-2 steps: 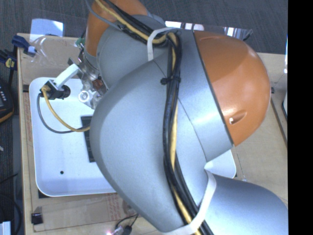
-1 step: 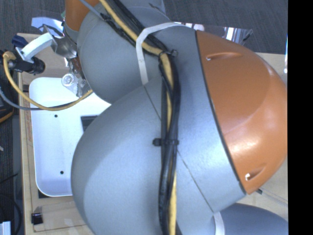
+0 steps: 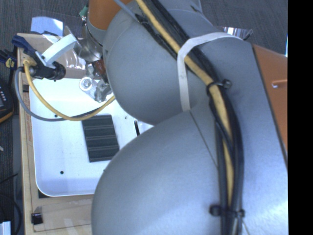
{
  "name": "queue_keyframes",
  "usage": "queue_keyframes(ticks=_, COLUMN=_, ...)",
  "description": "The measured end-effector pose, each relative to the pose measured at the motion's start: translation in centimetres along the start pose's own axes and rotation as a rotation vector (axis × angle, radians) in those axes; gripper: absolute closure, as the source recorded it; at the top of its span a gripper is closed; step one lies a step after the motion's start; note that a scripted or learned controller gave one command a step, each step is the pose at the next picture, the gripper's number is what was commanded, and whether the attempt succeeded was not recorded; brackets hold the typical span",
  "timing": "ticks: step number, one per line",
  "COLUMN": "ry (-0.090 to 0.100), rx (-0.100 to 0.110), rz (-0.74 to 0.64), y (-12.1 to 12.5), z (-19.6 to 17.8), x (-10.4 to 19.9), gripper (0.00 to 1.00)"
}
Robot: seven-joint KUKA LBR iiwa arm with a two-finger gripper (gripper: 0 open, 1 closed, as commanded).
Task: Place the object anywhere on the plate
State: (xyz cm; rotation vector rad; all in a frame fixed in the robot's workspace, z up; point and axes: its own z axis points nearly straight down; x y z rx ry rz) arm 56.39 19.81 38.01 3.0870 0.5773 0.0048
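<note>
arm (image 3: 195, 131) looms across the white bin (image 3: 63, 180), gripper (image 3: 95, 84) low at the bin's far end; jaw state cannot be told. a dark ribbed slab (image 3: 100, 138), seemingly the object, lies flat mid-bin: likely light, stiff, best gripped across its long edges. a yellow cable (image 3: 54, 114) loops beside it.

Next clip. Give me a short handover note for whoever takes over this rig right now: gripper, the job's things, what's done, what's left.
Gripper: low over the far end of the left bin; I can't tell whether it grips anything.
Things: a dark ribbed rectangular piece lies flat on the bin floor, apart from the gripper. The arm blocks much of the bench; I can't make out a plate.
Done: no placement visible.
Left: confirm a grasp, find the plate, place.
</note>
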Motion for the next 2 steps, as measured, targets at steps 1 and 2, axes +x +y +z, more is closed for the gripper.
queue_keyframes(ticks=1, ry=-0.012, rx=0.005, rz=-0.001, y=1.14, z=16.95, x=-3.47, gripper=1.0)
queue_keyframes(ticks=2, ry=-0.012, rx=0.006, rz=-0.001, y=1.15, z=16.95, x=-3.47, gripper=0.0)
